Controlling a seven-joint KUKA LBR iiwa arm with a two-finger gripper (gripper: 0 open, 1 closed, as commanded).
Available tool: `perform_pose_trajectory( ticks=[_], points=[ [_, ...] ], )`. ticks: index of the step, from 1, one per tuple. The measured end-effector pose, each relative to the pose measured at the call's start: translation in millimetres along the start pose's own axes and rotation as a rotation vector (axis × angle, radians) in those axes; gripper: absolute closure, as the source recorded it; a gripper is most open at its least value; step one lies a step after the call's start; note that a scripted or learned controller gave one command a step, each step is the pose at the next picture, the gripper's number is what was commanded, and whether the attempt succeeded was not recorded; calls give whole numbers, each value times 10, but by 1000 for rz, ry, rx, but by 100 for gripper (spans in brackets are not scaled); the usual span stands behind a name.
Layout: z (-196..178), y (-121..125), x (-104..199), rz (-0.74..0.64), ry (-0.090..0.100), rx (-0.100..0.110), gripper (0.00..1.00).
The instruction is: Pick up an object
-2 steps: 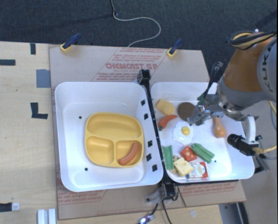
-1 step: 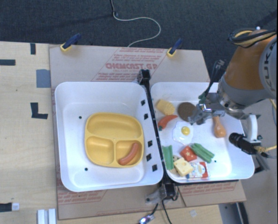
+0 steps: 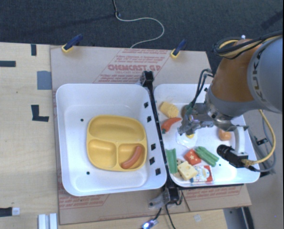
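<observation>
Tool [image 3: 188, 126] just above fried egg [image 3: 187, 138].

Bench [image 3: 18, 142]: cardboard sheet [image 3: 132, 66], two white bins [image 3: 65, 104] side by side.

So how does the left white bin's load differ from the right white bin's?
The left white bin bears one yellow divided plastic tray with a reddish-brown toy sausage in its lower right compartment. The right white bin bears many loose toy food pieces, lying directly on its floor, and the gripper is down inside it. Both bins are shallow and white.
</observation>
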State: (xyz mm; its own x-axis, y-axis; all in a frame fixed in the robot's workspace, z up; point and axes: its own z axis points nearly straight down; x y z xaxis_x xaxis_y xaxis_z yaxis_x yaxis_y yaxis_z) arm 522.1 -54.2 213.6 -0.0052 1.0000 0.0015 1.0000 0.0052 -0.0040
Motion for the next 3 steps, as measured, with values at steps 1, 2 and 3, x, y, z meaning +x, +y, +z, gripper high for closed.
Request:
perform_pose_trajectory(
  ticks=[1, 2, 3],
  points=[
    [7, -132, 609, -2, 1, 0, 100],
    [-6, -276, 929, 0, 0, 0, 100],
    [-208, -239, 900, 4, -1, -3, 100]
  ],
)
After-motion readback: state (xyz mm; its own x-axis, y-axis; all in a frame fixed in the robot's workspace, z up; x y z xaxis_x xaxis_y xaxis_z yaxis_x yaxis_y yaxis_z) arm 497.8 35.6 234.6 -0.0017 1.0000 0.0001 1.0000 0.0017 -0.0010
